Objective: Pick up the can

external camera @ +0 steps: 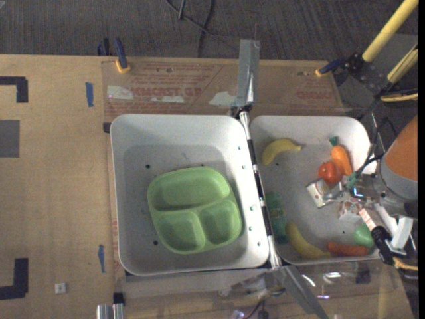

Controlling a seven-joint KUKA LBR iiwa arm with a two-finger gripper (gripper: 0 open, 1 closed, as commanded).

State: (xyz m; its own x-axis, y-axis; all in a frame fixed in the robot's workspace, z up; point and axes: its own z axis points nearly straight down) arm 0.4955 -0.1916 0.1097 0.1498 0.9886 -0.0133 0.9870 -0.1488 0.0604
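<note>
The gripper (pixel 345 195) hovers beside the tomato (pixel 328 172), its jaws' state untellable; next, close on the can (pixel 320 193).

Two bananas (pixel 280 150) (pixel 304 242), two bins (pixel 126 178) (pixel 302 126)

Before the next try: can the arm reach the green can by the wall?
Probably yes: bare floor lies between the tool and the can. But the can hugs the bin wall, and a banana is close.

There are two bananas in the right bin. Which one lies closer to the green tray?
The upper banana, near the bin's far left corner. The lower banana lies by the near wall, further right of the green tray.
</note>
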